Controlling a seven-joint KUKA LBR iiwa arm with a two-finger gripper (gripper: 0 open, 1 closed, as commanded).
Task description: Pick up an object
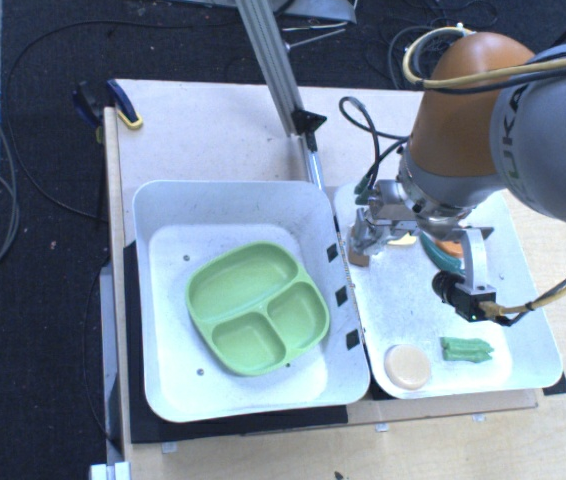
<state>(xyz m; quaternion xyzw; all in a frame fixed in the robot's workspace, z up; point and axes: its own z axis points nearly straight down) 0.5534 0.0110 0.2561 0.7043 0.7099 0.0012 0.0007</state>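
Gripper: my gripper hangs low at the left edge of the right bin, about nine o'clock in that bin, close to the wall shared with the left bin. I cannot tell whether it is released or clenched.
Nearest thing: a small brown object sits right at the gripper's tip. I cannot tell whether it is gripped or only touched.
Other candidates: a round cream disc lies at six o'clock in the right bin, with a green piece just beside it toward four o'clock. An orange and teal thing shows partly under my wrist near the bin's centre.
Left bin: a green divided plate lies flat in its middle, well apart from my gripper.
Progress: nothing is visibly lifted clear of a bin, so I judge the pick not yet done. A secure hold and a lift remain.
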